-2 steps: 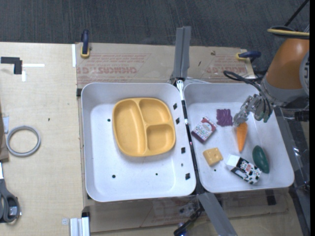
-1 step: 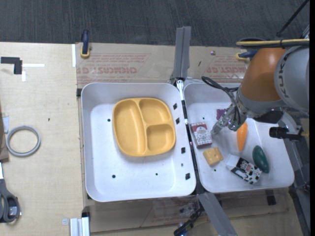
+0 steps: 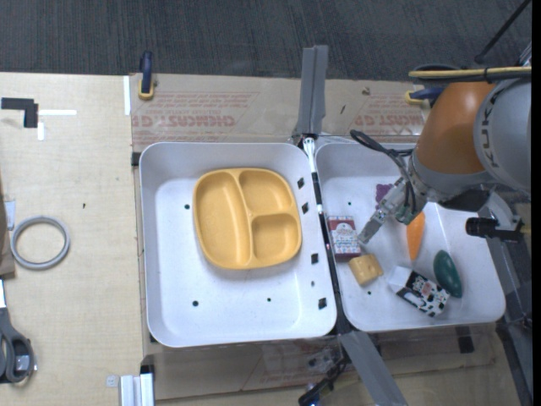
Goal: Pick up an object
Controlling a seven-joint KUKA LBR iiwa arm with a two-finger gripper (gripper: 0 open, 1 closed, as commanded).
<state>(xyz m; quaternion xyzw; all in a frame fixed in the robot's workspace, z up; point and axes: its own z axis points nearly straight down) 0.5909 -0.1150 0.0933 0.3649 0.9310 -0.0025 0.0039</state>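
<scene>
Where bins [image 3: 169,311] sit, wooden bench [image 3: 68,311], grey carpet [image 3: 211,15]

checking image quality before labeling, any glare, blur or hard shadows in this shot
Camera view: lighting is even and soft; the left bin shows only mild sheen, no blown-out glare. The yellow tray is crisp. The gripper is slightly soft and casts a faint shadow on the right bin. Small items there stay legible.

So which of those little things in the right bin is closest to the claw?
The small red-and-white box, just left of the claw. The tan block lies lower, and the orange piece, green object and black-and-white packet sit farther right.
</scene>
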